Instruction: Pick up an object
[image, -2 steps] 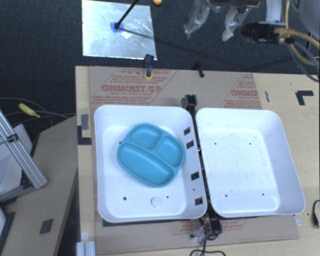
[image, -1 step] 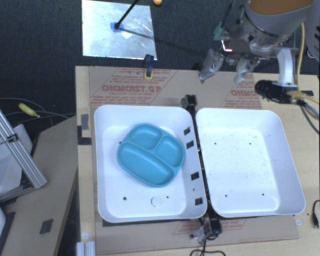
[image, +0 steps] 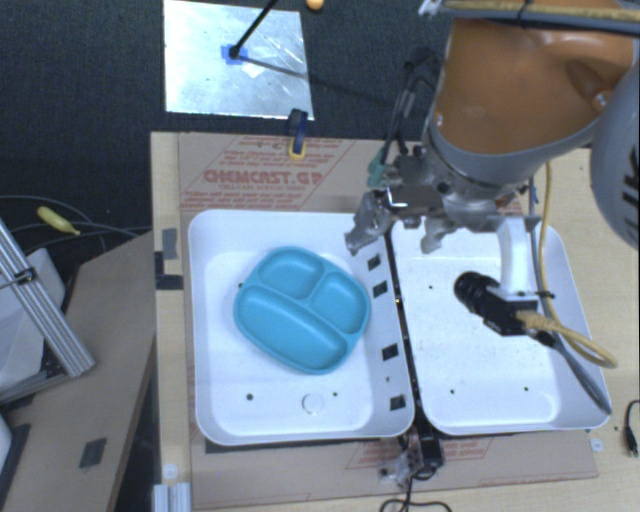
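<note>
A blue divided plate (image: 300, 307) lies flat in the middle of the left white bin (image: 214, 350). My gripper (image: 398, 238) hangs over the back end of the ridge between the two bins, just up and right of the plate and apart from it. Its two fingers (image: 364, 232) are spread wide and nothing sits between them. The arm's orange band and grey wrist cover the back of the right white bin (image: 480, 400).
Both bins rest on a cardboard sheet (image: 260, 175) on the bench. A small blue and yellow clip (image: 297, 134) stands at the cardboard's back edge. A shiny metal sheet (image: 235, 60) lies behind it. Aluminium framing (image: 40, 320) stands at the far left.
</note>
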